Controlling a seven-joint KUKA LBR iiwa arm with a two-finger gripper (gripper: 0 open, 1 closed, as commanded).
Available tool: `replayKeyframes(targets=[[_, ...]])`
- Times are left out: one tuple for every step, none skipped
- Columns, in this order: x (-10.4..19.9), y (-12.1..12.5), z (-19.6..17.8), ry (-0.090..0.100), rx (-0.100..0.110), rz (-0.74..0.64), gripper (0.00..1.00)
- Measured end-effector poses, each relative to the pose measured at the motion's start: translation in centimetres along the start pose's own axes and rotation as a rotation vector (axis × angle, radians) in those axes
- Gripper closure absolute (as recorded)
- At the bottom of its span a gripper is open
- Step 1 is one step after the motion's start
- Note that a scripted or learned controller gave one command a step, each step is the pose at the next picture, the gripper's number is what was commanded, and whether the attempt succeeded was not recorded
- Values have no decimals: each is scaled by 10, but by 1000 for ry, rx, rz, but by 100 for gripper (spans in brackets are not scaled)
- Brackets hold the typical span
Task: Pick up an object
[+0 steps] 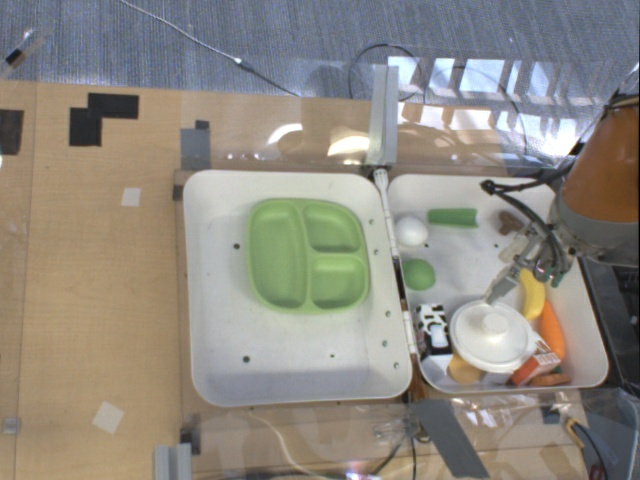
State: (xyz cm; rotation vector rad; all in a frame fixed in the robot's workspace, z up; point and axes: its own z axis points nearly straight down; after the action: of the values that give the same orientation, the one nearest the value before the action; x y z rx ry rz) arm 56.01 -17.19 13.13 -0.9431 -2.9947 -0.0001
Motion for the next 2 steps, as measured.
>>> replayKeyframes(targets=[[5, -2, 36, -24, -11, 84, 0], [-12, 91, 36, -22, -20, 343, 0]])
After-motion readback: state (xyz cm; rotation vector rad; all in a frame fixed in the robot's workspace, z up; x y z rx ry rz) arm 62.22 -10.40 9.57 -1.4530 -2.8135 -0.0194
